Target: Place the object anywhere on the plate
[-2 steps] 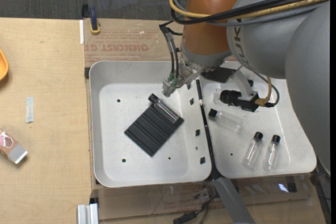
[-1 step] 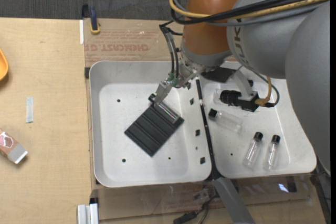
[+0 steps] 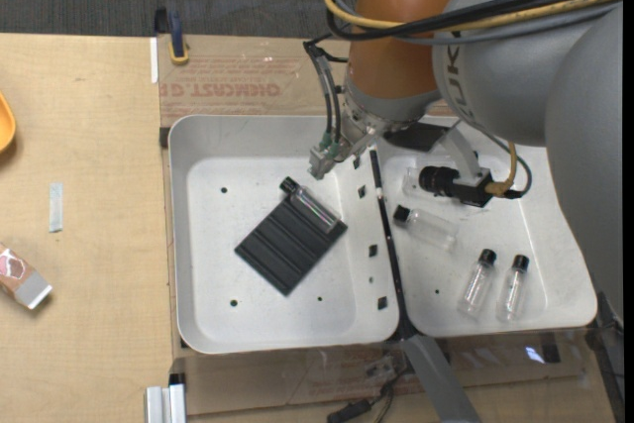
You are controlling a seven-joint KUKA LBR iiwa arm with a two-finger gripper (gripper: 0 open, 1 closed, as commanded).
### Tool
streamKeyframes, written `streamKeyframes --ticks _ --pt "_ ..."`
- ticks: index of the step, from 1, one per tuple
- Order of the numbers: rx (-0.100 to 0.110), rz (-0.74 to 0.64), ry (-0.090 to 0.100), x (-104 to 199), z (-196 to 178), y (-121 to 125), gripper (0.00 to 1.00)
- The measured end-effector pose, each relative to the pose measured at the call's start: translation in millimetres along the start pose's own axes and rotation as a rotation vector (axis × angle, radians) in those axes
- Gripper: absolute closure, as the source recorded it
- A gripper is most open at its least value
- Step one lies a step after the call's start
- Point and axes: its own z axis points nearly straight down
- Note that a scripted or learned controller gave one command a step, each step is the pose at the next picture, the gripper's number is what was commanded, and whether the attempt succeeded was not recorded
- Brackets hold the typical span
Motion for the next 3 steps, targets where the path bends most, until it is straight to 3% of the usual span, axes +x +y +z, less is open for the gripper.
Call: streamKeyframes --ticks 1,2,3 --pt "-0.007 -0.504 -0.002 34 -13 80 1.0" --pt "-0.007 -0.721 -0.003 45 22 108 1.0" --pt "-0.007 -0.72 -0.003 45 22 107 0.0"
